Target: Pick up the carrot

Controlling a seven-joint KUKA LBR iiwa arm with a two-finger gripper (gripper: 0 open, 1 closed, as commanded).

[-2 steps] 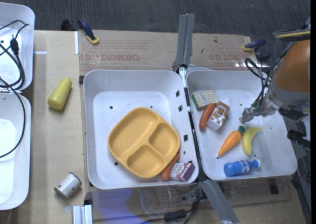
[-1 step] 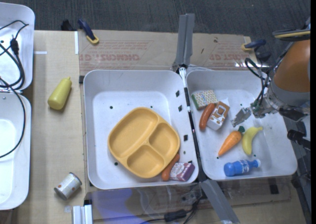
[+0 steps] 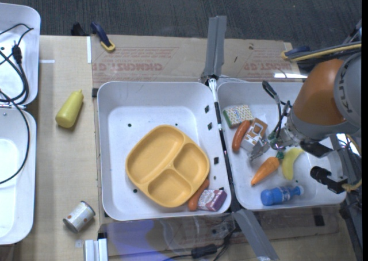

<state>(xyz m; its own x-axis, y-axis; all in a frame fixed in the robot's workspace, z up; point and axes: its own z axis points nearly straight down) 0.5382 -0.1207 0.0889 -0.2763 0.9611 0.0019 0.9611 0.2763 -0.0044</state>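
carrot-picking here calls for a clean descent: the hand (image 3: 263, 149) should settle over the thick middle of the tapered orange toy carrot (image 3: 265, 171), with its fingers set across the carrot's narrow width rather than along its length, so they close on the body and not on the neighbours crowding it. judged from how things lie, the grasp is not yet made; nothing shows between the fingers, and whether they are spread or pressed together i cannot tell, since the metal parts blur into the clutter.

the carrot lies in the right-hand white bin (image 3: 247, 199), toward its front edge, slanting with its point toward the bin's front left corner. the hand sits just beside and behind the carrot's thick end, near enough that they may touch. a yellow banana-shaped toy (image 3: 290, 162) lies right against the carrot's thick end on the right, and a blue plastic bottle (image 3: 280, 195) lies nearer the front edge, so a sloppy closing could nudge either one.
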